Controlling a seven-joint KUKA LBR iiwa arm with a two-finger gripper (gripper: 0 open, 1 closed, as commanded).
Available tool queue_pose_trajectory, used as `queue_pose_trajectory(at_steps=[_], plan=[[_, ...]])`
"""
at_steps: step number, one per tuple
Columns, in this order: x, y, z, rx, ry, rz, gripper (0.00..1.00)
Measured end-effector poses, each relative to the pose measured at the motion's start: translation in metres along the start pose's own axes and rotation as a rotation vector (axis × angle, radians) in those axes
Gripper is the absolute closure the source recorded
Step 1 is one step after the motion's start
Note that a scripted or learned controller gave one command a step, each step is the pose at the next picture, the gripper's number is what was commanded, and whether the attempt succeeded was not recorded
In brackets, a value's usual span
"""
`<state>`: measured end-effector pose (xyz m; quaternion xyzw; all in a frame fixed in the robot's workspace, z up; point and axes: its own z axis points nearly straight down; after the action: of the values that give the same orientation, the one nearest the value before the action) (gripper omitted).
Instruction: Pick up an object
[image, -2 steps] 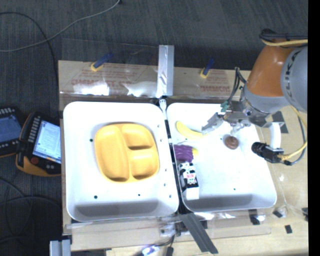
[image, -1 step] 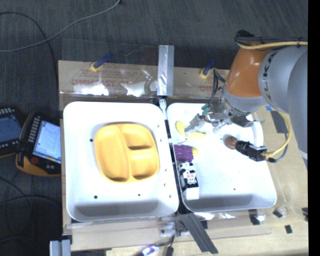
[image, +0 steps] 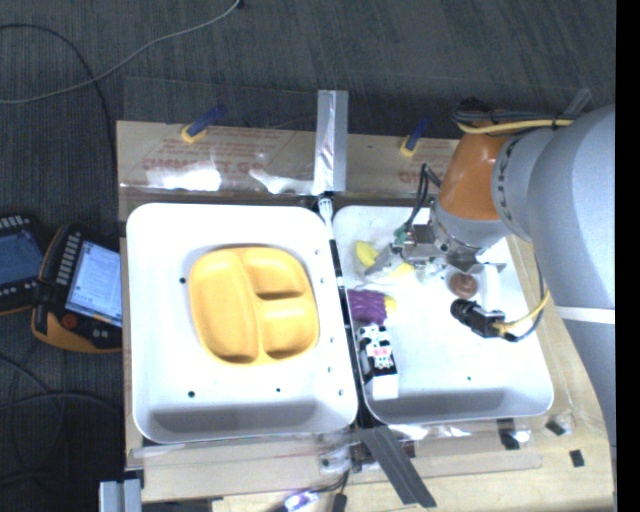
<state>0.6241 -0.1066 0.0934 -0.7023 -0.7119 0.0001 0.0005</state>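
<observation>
In the right bin (image: 500, 385) several small objects lie along the left side: a yellow piece (image: 368, 255) near the top, a purple object (image: 367, 303) below it, and a black-and-white cow-patterned block (image: 377, 352) below that. My gripper (image: 405, 252) reaches down at the upper part of this bin, right beside the yellow piece. The wrist hides the fingertips. A yellow divided plate (image: 253, 303) lies in the left bin (image: 165, 400).
The grey arm with its orange band (image: 470, 180) covers the right bin's upper right. A black cable with a yellow wire (image: 490, 322) hangs over that bin. A metal divider post (image: 331, 140) stands behind the bins. A handheld pendant (image: 80, 290) lies left of the bench.
</observation>
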Motion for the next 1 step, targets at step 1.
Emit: queue_pose_trajectory(at_steps=[1], plan=[[-0.0582, -0.0386, 0.003, -0.013, -0.005, -0.12, 0.0]])
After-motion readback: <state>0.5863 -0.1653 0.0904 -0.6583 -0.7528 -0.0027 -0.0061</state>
